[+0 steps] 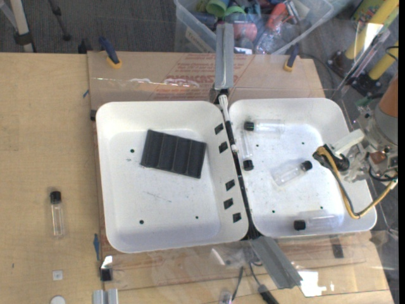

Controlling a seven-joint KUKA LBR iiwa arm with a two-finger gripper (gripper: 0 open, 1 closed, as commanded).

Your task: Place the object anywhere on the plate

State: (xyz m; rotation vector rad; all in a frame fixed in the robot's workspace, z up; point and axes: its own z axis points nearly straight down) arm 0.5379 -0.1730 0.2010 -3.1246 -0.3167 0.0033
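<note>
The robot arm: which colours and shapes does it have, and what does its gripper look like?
The arm is grey and rounded, with an orange band above the wrist. The gripper is a small pale metal assembly; its finer details are too blurred to tell.

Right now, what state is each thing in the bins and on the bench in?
black plate, flat in left bin.
top vial, capped, lying down, right bin.
side vial, capped, lying down.
middle vial, capped, lying down.
front vial, capped, lying down.
bench vial, capped, lying outside bins.
</note>
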